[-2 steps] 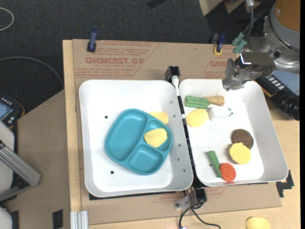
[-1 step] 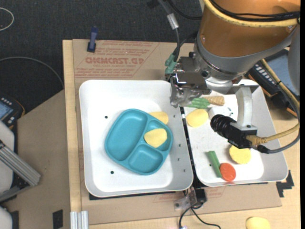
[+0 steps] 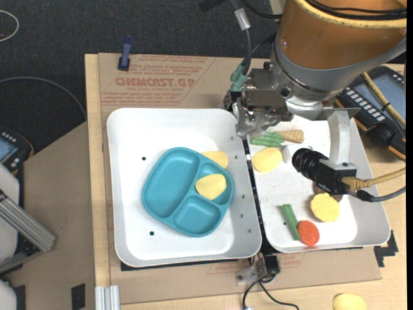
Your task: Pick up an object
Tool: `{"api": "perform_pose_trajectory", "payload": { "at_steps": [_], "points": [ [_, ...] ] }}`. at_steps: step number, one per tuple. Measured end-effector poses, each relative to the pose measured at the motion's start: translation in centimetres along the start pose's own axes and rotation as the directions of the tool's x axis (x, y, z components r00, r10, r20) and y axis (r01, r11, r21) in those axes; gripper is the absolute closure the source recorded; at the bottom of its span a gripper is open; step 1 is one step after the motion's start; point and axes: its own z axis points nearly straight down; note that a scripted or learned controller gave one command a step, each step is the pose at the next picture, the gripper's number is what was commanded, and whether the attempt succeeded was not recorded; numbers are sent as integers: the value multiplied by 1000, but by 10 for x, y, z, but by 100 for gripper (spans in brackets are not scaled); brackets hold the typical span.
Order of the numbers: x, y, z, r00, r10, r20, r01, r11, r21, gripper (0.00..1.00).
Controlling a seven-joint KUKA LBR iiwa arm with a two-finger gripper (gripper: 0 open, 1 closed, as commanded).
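My gripper hangs over the back left corner of the right bin, close to the divider between the bins. Just right of it lies a green stalk with a beige tip. A yellow lemon-like piece sits just in front of that. Nearer the front are a round yellow piece and a carrot-like toy with a green stem and an orange-red end. I see nothing held in the gripper.
The left bin holds a blue divided plate with a yellow piece on it and another yellow piece behind. A black cylinder on a white bracket hangs over the right bin. A yellow object lies outside, front right.
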Motion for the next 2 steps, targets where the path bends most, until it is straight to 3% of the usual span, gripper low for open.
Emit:
{"api": "perform_pose_trajectory", "payload": {
  "at_steps": [1,2],
  "points": [
    [-39,1,280,1000,7,4,-7,1000,18,100],
    [-101,-1,194,1000,8,1,-8,1000,-3,100]
  ]
}}
